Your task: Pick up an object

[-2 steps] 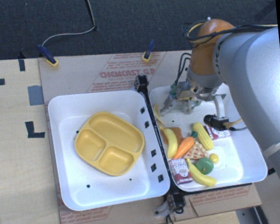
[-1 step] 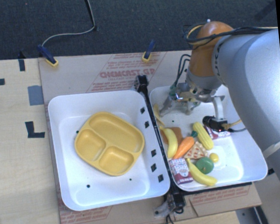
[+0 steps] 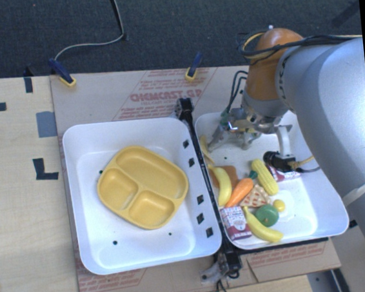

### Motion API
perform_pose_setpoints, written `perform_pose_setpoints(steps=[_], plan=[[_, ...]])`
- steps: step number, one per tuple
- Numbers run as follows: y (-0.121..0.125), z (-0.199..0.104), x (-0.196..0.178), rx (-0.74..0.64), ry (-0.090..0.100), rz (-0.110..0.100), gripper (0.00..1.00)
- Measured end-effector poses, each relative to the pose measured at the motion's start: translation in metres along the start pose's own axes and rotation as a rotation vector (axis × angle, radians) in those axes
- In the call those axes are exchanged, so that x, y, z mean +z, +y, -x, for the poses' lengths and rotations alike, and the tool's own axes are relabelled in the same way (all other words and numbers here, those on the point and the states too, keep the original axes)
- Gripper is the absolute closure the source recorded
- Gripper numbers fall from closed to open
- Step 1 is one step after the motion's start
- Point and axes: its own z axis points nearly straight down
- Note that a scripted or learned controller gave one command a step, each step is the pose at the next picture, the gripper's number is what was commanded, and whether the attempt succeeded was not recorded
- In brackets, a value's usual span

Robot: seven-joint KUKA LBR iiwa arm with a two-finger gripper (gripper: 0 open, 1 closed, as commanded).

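Toy carrot (image 3: 241,190) amid bananas (image 3: 223,184), corn (image 3: 264,176), pepper (image 3: 266,215).

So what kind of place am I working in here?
Likely a robotics lab test bench: two white bins clamped onto cardboard, toy food such as a carrot, and loose cables nearby.

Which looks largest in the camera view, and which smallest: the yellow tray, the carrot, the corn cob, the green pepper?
1. Yellow tray, by far the largest.
2. Carrot and corn cob: they look about alike, so I do not rank them.
3. Green pepper, the smallest.
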Motion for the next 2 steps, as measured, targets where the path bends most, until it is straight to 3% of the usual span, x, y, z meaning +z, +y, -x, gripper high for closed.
perform_pose_setpoints(steps=[2], plan=[[0.0002, 0.0014, 0.0001, -0.002, 0.003, -0.001, 0.00]])
